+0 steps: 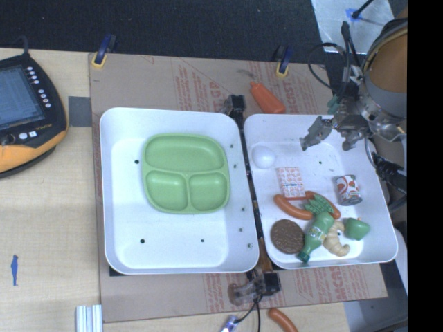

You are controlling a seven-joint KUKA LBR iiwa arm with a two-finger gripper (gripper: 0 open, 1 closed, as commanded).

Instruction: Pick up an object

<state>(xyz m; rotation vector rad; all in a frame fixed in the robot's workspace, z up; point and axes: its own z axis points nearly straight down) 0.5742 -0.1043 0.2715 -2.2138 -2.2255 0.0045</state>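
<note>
- Left bin (pixel 118 185): holds a green divided plate (pixel 185 171), three sections, lying flat, nothing on it. Well apart from the arm, so prob. not the pick.
- Right bin (pixel 387 251): all the loose stuff is here, mostly in the near half.
- White ball (pixel 264 156): near the bin's left wall, on its own, left of and a bit nearer the camera than the gripper.
- Small red/white packet (pixel 291 181): flat, mid-bin, just beyond the sausage.
- Sausage (pixel 292 207): long axis runs left-right w/ a slight slant, touching the green clutter at its right end.
- Brown round disc (pixel 286 235): flat, near front wall, just beside the bottle.
- Green bottle (pixel 317 232): lies slantwise, cap end toward front-left; crowded against a beige piece and green leafy bits.
- Gripper (pixel 332 138): over the bin's far part, fingers spread apart, nothing between them. Can't tell its height above the bin floor.
- Small can (pixel 347 189): red/white label, tilted, near the right wall; lies straight toward the camera from the gripper, close, w/ clear room round it.
- Judgement: can looks the easiest target, a short move toward the front; clutter pile harder to take one item from.
</note>
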